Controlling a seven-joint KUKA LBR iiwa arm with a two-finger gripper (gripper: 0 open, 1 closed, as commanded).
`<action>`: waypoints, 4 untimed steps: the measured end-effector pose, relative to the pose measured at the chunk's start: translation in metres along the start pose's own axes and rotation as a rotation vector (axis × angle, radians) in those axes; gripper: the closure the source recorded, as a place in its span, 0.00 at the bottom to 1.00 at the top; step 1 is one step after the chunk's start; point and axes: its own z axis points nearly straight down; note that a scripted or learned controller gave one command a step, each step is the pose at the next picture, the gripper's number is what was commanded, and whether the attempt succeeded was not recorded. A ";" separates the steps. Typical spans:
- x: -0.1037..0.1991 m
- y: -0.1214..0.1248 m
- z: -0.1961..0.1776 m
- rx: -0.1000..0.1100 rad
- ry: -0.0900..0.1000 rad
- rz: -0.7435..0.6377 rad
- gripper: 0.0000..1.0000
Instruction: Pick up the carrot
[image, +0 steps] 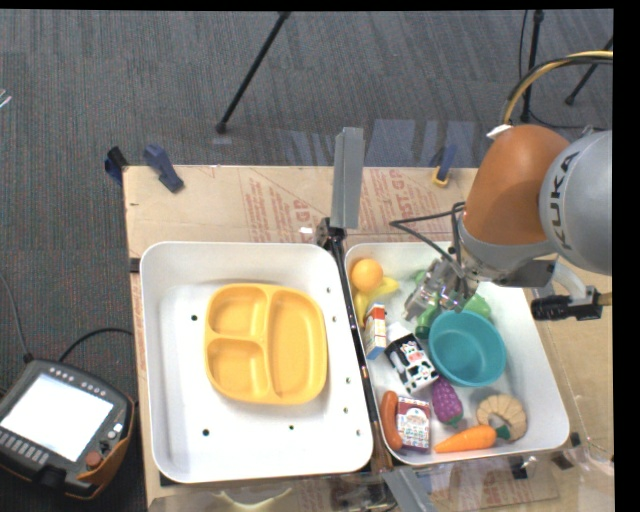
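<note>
The carrot (465, 439) is found in the right bin (548, 370), close to its near wall, with a round tan toy (501, 412) just beside its leafy end and a small printed box (413, 422) to its left — little free room is left on either side. Its long axis is laid nearly parallel to that near wall, the orange tip pointed left. The gripper (437, 291) is seen well apart from it, above the bin's far half beside a teal bowl (466, 348); whether it is spread or closed cannot be told.
</note>
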 end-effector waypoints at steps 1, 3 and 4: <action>0.000 0.000 -0.001 0.000 -0.002 -0.001 0.00; 0.082 -0.072 0.033 0.001 0.002 0.072 0.00; 0.072 -0.116 0.052 0.001 0.002 0.014 0.00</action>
